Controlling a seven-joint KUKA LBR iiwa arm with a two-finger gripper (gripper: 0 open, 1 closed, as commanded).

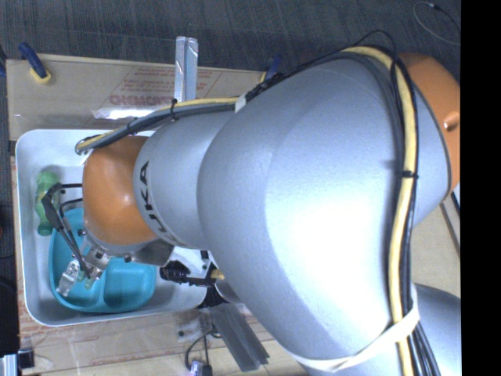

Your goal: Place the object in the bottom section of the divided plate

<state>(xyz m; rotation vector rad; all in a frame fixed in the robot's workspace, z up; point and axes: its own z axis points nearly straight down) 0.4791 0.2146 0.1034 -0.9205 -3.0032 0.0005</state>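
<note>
Hovering over the blue divided plate (117, 288) in the white bin (27, 210), gripper (76, 276) — finger state unclear — green object (47, 186) beside.

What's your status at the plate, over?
Gripper low over the blue divided plate in the left bin; finger state unreadable. Green object at the plate's top edge. Arm covers much of the bench.

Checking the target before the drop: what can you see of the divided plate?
The divided plate is turquoise, glossy like plastic, lying flat in the white bin, toward its lower left. A raised ridge separates rounded sections. The arm covers its upper right part; the gripper hangs over its left side. A green object sits at its upper left edge; contact is unclear.
</note>
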